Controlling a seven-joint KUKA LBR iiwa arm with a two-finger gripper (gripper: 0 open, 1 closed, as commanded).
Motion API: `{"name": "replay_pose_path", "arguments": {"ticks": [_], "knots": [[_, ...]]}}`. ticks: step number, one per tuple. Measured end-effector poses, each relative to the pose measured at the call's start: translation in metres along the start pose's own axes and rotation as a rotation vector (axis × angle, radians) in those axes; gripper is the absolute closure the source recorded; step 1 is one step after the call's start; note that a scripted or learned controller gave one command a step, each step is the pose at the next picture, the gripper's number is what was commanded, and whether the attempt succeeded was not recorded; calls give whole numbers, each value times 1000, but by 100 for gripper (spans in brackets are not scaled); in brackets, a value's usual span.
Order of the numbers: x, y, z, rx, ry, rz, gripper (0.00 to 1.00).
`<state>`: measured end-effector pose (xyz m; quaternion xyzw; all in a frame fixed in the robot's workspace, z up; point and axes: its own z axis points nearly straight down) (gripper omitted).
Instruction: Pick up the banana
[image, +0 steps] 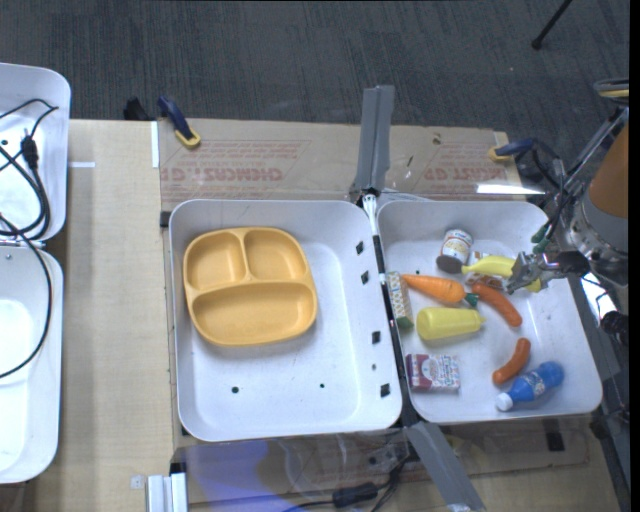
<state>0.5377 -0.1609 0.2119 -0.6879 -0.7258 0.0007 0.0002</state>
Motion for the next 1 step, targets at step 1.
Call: {"name": "replay_pose_path", "arguments": {"ticks": [1], "knots": [[3,39,12,1,-1,118,100]]}}
